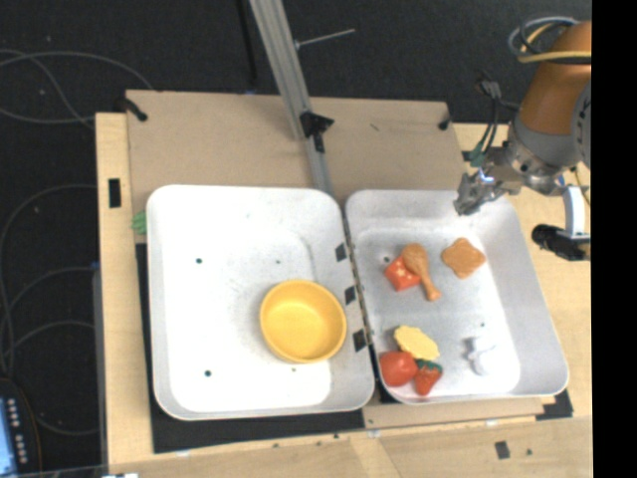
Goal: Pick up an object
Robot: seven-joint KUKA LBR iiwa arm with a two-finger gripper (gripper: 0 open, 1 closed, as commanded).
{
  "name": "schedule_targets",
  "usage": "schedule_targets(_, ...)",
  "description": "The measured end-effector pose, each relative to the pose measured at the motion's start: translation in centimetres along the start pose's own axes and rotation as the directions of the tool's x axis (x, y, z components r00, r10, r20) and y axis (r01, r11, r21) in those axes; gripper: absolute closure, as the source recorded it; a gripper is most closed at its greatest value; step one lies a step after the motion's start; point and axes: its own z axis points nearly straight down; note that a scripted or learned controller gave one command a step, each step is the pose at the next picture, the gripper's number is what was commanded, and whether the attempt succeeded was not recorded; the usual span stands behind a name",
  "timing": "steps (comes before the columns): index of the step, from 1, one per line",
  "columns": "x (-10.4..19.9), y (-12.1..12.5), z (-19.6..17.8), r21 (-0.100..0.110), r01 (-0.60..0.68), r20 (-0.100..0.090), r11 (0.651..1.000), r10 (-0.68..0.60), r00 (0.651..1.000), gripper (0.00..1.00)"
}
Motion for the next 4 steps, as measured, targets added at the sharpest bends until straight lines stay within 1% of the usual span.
schedule_targets(1,0.5,0.2,-5.9,0.006,0.002,0.000,1.000,-0.002,1.000,1.00)
schedule_targets(2,0.5,0.3,-10.2,0.007,0.003,-0.001,1.000,-0.003,1.000,1.00)
schedule_targets(3,4.8,0.2,-8.8,0.007,0.001,0.001,1.000,-0.001,1.000,1.00)
schedule_targets(4,9.8,0.4,-7.4,0.008,0.000,0.001,1.000,-0.001,1.000,1.00)
